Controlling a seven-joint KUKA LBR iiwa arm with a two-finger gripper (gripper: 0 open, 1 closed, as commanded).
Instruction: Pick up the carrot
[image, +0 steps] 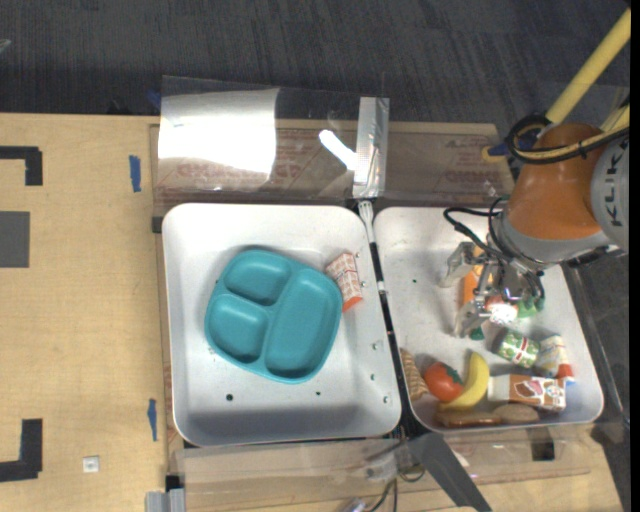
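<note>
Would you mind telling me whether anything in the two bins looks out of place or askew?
One thing stands out: a small red-and-white packet lies tilted in the left bin against the teal divided tray's upper-right edge, apart from the other food items heaped in the right bin. Nothing looks spilled or damaged.

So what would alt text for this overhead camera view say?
A grey-and-orange robot arm lowers its gripper onto an orange carrot in the right bin, above other toy foods. The left bin holds a teal divided plate.

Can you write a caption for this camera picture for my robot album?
Gripper reaches down at the carrot in the right bin.
</note>
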